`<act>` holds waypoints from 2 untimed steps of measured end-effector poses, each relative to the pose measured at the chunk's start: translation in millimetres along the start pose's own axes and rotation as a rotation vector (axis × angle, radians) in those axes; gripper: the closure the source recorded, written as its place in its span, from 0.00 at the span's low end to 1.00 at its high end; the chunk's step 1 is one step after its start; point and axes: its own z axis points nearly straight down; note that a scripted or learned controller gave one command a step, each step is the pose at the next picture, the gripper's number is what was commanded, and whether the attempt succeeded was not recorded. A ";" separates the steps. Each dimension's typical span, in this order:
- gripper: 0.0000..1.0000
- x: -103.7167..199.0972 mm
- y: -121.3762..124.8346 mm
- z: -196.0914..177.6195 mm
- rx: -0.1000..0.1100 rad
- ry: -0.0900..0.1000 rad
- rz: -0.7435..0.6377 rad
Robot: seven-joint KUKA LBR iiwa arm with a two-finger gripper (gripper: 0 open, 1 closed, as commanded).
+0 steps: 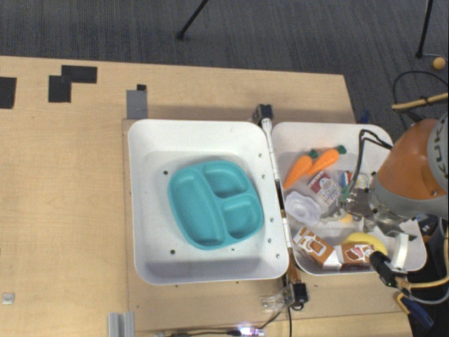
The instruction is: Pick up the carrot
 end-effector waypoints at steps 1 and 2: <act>0.00 -42.6 77.2 1.7 0.012 -0.002 0.142; 0.00 45.7 105.3 12.3 0.006 0.001 0.162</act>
